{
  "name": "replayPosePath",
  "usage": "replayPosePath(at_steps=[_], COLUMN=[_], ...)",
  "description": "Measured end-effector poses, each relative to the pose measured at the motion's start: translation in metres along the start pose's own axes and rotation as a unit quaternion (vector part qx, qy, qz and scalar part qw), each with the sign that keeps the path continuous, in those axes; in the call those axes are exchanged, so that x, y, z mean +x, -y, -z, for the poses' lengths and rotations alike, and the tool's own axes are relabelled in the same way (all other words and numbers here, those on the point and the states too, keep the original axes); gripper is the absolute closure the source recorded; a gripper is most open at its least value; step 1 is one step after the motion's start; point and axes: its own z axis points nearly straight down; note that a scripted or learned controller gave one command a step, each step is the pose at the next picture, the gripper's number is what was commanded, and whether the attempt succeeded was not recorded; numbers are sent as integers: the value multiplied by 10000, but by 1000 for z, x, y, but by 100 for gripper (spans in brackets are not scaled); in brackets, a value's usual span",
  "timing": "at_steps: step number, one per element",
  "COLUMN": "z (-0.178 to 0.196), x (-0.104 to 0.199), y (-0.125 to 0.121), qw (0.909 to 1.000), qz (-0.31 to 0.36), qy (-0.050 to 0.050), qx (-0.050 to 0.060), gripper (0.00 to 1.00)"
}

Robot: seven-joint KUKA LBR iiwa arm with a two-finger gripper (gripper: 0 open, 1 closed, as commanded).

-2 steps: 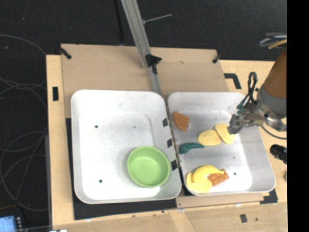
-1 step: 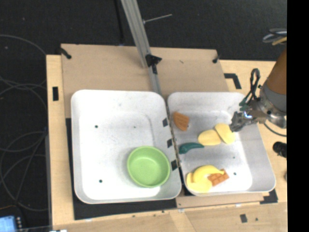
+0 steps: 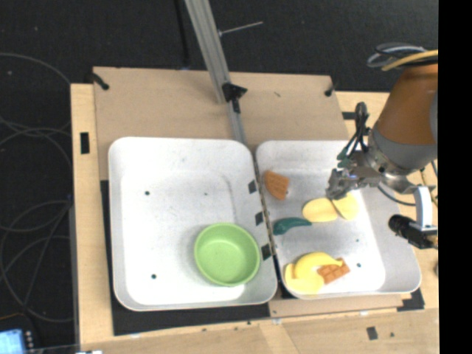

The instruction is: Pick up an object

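My gripper (image 3: pixel 340 189) hangs over the right bin (image 3: pixel 310 153), just above the upper right edge of a pale yellow rounded object (image 3: pixel 321 211). A second pale yellow piece (image 3: pixel 348 208) lies right beside it, under the gripper's tip. An orange ridged piece (image 3: pixel 277 185) sits near the bin's left wall. A dark green spoon-like object (image 3: pixel 291 226) lies left of the yellow pieces. At the bin's front rests a yellow object (image 3: pixel 308 270) with a small orange piece (image 3: pixel 333 271) on it.
The left bin (image 3: pixel 147 168) holds a green bowl (image 3: pixel 227 253) at its front right corner. A grey metal pole (image 3: pixel 210 43) slants down from the top to the gap between the bins. Black clips sit along the divider.
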Motion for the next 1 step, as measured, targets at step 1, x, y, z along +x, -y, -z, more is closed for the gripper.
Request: replayPosePath(at_steps=[1], z=[-8], x=[50], y=[-17], qw=[10000], qz=[1], qy=[0], qx=[1], gripper=[100])
